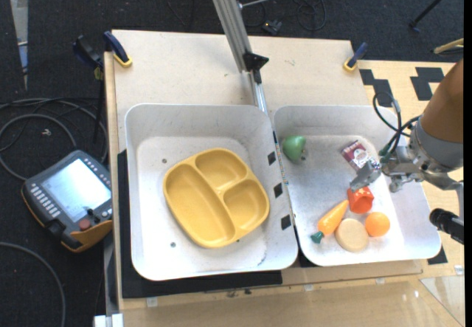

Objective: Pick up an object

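The right bin (413,248) holds several small items. A red object (361,201) lies just under my gripper (365,179), which reaches in from the right and hangs at its top edge. Next to the red object are an orange ball (377,224), a beige round piece (352,235) and a carrot (332,218) with its green tip toward the bin's front left. A green fruit (295,147) sits at the bin's back left. A small red and white packet (355,151) lies behind the gripper. Whether the gripper touches the red object is unclear.
The left bin (147,126) holds a yellow divided plate (215,197). A slanted metal pole (232,15) rises from between the bins at the back. Clamps sit at the bench's back corners. A teach pendant (68,200) lies on the floor at the left.
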Robot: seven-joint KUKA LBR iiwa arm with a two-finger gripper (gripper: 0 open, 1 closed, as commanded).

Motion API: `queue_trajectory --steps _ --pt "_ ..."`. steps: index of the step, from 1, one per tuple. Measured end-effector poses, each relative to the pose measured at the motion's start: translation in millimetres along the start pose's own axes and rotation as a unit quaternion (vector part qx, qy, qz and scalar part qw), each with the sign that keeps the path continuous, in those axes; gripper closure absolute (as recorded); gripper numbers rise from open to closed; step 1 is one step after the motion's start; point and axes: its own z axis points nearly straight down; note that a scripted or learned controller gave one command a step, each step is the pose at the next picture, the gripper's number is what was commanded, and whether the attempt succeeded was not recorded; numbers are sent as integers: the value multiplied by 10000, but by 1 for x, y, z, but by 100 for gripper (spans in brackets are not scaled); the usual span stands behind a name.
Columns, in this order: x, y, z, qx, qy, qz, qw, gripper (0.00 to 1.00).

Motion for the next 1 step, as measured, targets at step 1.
queue_trajectory --steps 1 --pt "-5 -4 46 -8 -4 2 10000 0"
